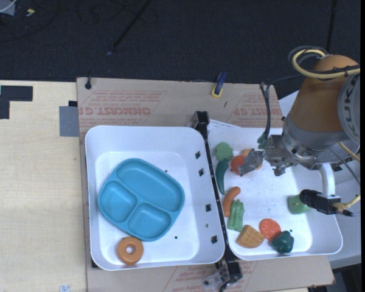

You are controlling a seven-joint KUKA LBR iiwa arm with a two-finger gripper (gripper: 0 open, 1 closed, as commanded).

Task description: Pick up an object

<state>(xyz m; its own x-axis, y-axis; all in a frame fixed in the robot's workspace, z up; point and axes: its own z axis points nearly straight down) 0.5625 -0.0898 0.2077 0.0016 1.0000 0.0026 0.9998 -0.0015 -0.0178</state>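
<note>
My gripper (pixel 251 162) hangs low over the upper left part of the right bin (pixel 319 239). Its grey tip is right beside a red tomato-like toy (pixel 237 162) and seems to touch it. A green broccoli-like toy (pixel 224 151) lies just up and left of that. A dark green cucumber (pixel 221 176) lies along the bin's left wall. Nothing can be seen held in the gripper.
Lower in the right bin lie an orange sausage (pixel 231 198), a green toy (pixel 236 216), a tan wedge (pixel 250 237), a red-orange disc (pixel 269 228), a dark green pepper (pixel 283 242) and a pale green piece (pixel 297 205). The left bin (pixel 94 163) holds a blue divided plate (pixel 142 198) and a donut (pixel 130 250).
</note>
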